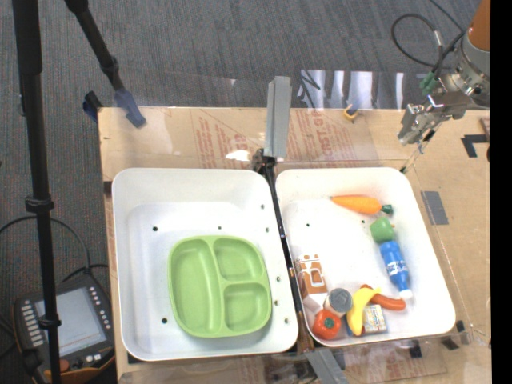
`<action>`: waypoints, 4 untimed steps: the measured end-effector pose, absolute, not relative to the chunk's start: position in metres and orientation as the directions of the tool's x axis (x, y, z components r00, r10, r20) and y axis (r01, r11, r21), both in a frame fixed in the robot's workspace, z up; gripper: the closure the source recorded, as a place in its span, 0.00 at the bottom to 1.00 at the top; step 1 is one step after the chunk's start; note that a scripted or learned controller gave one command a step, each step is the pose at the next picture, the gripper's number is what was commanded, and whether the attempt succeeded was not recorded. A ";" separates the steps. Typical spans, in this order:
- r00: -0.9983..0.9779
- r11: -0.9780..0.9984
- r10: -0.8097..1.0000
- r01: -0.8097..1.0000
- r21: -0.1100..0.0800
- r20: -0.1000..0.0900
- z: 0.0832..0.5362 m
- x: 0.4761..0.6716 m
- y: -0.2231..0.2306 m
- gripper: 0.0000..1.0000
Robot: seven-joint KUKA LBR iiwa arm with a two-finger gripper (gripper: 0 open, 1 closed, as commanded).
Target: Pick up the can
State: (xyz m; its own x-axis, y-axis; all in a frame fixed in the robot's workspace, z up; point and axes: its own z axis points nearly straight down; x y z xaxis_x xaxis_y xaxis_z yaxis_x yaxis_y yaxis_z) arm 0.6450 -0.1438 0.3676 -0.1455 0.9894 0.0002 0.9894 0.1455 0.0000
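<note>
The left bin (128,214) holds a green divided plate (220,285). In the right bin (416,206), the can (339,301) stands upright near the front edge, grey lid up, crowded by a small box (311,275), a tomato (327,324) and a banana (358,309). It looks small, stiff, light and smooth-sided, so the curved wall just below the lid seems the best hold, and whether the gripper (418,126), above the table's far right corner, is open I cannot tell.

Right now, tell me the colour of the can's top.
Grey, a dull metal look, on the can in the right bin, in the camera view.
</note>
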 end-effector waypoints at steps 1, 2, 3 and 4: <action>0.255 -0.255 0.967 0.967 -0.002 -0.001 0.387 0.644 -0.154 1.00; 0.438 -0.438 0.899 0.899 -0.002 -0.001 0.437 0.611 -0.196 1.00; 0.431 -0.431 0.902 0.902 -0.006 -0.003 0.444 0.612 -0.193 1.00; 0.423 -0.424 0.906 0.906 -0.011 -0.005 0.452 0.614 -0.190 1.00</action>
